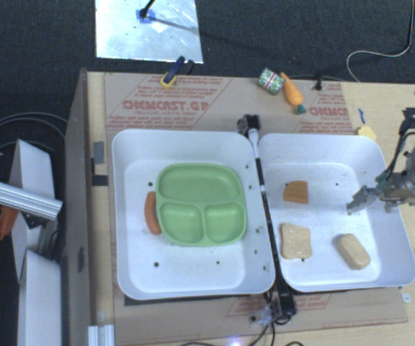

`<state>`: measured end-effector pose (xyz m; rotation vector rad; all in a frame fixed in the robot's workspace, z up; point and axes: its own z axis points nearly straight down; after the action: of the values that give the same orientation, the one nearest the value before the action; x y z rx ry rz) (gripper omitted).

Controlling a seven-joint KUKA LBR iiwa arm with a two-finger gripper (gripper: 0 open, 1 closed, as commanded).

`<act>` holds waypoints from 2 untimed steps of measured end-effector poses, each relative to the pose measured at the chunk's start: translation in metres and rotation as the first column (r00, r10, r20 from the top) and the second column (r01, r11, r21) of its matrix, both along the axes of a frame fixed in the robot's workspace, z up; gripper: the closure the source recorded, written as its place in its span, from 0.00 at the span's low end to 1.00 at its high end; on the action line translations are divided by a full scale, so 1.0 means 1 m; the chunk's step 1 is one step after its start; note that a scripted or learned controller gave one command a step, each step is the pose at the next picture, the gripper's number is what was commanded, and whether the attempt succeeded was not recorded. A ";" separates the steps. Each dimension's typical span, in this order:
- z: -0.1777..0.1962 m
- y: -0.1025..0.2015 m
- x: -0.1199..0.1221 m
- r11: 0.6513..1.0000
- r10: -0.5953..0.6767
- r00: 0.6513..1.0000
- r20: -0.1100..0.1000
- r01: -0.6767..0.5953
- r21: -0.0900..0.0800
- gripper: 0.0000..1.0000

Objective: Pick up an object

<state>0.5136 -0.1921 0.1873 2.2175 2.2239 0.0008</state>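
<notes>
I see the desk (215, 96) covered by a brown printed board, standing on dark carpet. Two white bins sit side by side on it. The left bin (132, 193) holds a green divided plate (200, 204) with a toy sausage (150, 213) touching its left rim. The right bin (337, 157) holds three pieces: a small orange-brown block (296, 192), a slice of toy bread (295, 241) below it, and a tan bread roll (353, 251) near the bin's lower right corner. The pincer (359, 200) hangs over the right side of that bin, above the roll and apart from it; I cannot tell how wide it stands. Nothing sits between its tips. A toy carrot (292, 92) and a small can (270, 80) lie on the board behind the bins. A silvery sheet (148, 20) lies on the carpet beyond.
</notes>
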 end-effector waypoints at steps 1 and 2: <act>-0.077 0.107 0.034 1.000 0.001 1.000 -0.002 -0.001 0.002 0.00; -0.103 0.094 0.098 1.000 0.002 1.000 0.001 -0.002 0.000 0.00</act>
<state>0.6117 -0.0982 0.0842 2.2150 2.2258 0.0014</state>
